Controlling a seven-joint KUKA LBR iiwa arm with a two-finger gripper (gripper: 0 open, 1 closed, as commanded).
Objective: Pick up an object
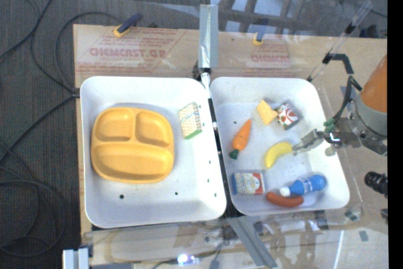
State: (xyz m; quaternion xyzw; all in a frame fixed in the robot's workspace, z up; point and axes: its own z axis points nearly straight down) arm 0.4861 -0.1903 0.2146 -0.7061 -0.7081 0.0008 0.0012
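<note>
Two shallow white bins sit side by side on the surface. The left bin (101, 208) carries a yellow-orange divided tray (132, 144) and, near its right wall, a small green-and-white packet (189, 120).

The right bin (315, 92) holds the loose pieces. A toy carrot (242, 137) lies tilted near the bin's left side. Up and to its right is a yellow wedge (266, 113), touching or just beside a small red-and-white carton (288, 115). A banana (278, 153) curves across the middle of the bin. Along the near wall lie a small flat box (247, 183), a red sausage (284, 200) and a blue-and-white bottle (305, 186), the sausage just below the bottle.

The arm enters from the right, its orange band (376, 88) over the bin's right rim. The pincer (305, 142) reaches leftward over the bin's right half, its tip just beside the banana's right end; whether it touches the banana cannot be told. Nothing shows between its fingers, and their spread is too small and blurred to judge, so I cannot tell whether the pincer is wide or narrow. The bottle lies below it, the carton above and to its left.
</note>
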